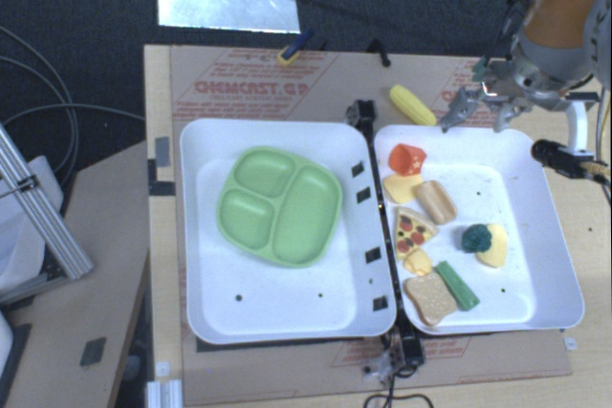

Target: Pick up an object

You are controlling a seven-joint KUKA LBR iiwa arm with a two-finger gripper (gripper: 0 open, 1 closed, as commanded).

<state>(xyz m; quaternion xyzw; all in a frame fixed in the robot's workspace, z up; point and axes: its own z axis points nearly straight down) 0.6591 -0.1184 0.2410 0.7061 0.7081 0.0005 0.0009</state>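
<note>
Red lettering reading "CHEMCAST GP" [251,88] runs across the brown sheet on the tabletop [105,205] behind the two white bins. The jaws [485,107] hang spread and empty above the right bin's [550,234] far rim, near a yellow corn cob [412,105] lying just outside it.

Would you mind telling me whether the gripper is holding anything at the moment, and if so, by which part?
Nothing is held. The gripper hangs open above the far rim of the right bin, with no object between its fingers; the toy food lies in the bin.
</note>
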